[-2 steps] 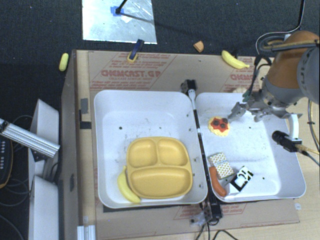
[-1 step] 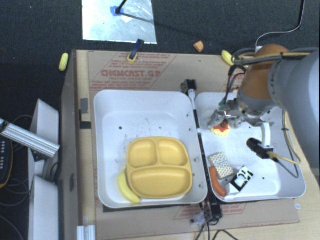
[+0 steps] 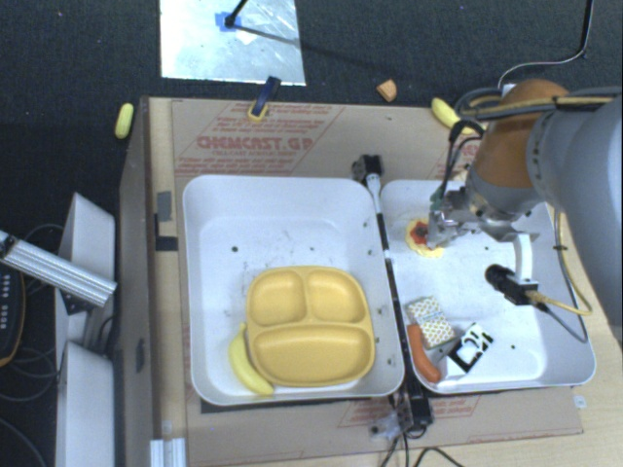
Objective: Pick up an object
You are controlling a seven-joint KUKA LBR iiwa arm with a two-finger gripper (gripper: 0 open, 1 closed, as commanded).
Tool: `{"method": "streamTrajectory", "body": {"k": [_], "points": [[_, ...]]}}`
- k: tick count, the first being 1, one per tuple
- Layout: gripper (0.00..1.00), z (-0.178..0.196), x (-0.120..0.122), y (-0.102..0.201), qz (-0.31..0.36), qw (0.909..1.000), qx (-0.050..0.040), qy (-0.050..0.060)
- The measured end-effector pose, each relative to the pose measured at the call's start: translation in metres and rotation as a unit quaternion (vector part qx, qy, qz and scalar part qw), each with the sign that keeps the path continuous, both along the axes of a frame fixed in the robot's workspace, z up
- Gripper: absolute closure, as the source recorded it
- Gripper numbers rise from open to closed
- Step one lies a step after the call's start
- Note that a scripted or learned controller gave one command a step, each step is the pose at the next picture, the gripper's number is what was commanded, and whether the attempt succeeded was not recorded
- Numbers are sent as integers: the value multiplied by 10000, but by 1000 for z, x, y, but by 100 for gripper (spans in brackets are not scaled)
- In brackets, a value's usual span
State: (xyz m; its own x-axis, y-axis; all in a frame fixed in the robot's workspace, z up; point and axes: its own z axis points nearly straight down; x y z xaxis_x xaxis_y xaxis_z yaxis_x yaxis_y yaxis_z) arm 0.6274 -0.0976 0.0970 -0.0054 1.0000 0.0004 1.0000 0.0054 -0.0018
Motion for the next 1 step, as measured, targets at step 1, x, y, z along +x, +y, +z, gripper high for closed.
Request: {"method": "streamTrajectory", "body": {"k": [1], "points": [[0,0,1,0,-2,10000,-5,-33]]}}
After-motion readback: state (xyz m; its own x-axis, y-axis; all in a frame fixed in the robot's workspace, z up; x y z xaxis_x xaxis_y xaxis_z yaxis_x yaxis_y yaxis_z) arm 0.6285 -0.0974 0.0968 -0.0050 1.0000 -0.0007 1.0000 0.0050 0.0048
